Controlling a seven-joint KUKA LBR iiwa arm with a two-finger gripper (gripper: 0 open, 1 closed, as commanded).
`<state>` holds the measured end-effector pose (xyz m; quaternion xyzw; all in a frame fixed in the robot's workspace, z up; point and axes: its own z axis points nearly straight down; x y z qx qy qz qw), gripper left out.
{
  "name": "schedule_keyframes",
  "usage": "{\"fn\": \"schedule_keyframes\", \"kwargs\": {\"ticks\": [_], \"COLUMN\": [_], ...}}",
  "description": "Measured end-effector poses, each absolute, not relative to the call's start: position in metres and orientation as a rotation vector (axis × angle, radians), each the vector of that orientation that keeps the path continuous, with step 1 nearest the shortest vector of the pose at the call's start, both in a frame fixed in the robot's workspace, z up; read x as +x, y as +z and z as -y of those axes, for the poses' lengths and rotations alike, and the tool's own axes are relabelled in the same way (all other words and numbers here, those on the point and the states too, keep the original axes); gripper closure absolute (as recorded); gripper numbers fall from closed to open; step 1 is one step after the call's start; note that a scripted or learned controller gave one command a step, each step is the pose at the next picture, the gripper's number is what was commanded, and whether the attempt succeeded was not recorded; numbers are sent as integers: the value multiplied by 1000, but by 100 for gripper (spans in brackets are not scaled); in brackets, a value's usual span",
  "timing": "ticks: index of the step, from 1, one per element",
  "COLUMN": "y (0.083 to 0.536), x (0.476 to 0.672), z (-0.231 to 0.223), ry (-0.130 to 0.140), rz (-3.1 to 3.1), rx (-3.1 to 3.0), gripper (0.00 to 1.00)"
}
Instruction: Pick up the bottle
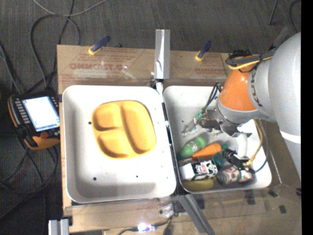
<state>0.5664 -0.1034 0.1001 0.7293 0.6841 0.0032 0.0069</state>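
Crowding the near edge of the right bin (266, 180), small things are lying beside the green bottle (191, 147), probably light, smooth and slippery, best taken across its middle, while the jaws' state I cannot tell.

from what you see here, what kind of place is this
Probably a robotics lab or test cell, not a kitchen. A grey arm reaches over two white bins on a clamped board, a control pendant lies alongside, and cables trail across the carpet.
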Motion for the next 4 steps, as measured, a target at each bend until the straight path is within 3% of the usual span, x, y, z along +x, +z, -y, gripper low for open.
{"fn": "schedule_keyframes", "kwargs": {"ticks": [1,2,3,4], "y": [91,100,183,183], "x": [551,551,512,529], "z": [103,104,82,75], "ry": [20,17,-6,-5], "rz": [-1931,-1931,-2237,-2379], "rx": [2462,2463,2207,2052], "gripper": [0,100,100,100]}}
